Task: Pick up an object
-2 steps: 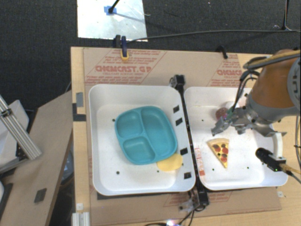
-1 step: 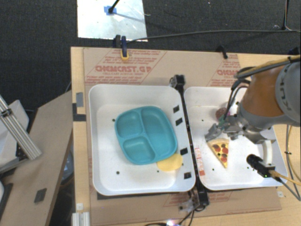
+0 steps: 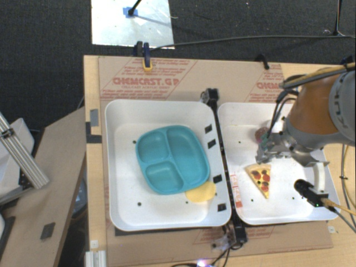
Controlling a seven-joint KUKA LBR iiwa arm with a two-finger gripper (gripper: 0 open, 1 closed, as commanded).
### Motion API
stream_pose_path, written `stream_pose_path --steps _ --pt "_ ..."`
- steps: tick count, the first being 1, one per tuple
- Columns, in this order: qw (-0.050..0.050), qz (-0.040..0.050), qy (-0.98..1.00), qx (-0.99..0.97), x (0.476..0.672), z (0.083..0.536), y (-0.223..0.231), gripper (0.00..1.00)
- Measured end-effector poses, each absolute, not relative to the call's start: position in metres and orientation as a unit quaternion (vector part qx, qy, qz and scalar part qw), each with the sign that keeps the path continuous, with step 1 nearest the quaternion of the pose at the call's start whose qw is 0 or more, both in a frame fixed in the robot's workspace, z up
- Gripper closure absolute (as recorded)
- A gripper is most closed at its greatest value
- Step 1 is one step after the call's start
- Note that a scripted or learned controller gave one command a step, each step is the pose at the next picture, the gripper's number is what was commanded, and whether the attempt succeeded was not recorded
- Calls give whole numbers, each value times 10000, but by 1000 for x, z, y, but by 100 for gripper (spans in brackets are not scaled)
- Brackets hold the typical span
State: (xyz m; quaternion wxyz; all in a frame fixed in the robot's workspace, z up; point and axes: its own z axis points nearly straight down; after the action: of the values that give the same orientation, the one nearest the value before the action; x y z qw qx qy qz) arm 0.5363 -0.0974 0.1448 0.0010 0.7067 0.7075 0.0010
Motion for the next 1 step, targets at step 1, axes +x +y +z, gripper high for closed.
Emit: stream_pose_path --steps 1 --pt "31 20 7083 7059 547 199 -103 100"
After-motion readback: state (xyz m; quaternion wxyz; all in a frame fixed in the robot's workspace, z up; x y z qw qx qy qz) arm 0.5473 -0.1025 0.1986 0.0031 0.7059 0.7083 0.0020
